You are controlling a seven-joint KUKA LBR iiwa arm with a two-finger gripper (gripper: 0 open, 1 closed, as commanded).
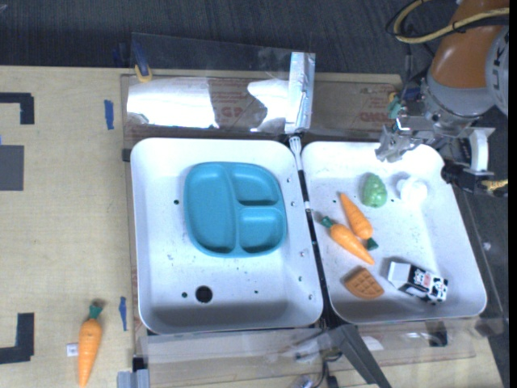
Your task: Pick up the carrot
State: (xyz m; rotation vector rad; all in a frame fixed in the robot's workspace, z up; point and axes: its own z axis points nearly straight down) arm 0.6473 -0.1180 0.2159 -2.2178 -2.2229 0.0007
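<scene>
Hovering claw — carrots below

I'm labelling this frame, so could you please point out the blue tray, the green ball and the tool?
blue tray [212,208]: camera view, its large left compartment.
green ball [373,190]: camera view, its middle.
tool [393,148]: camera view, between its fingertips.
</scene>
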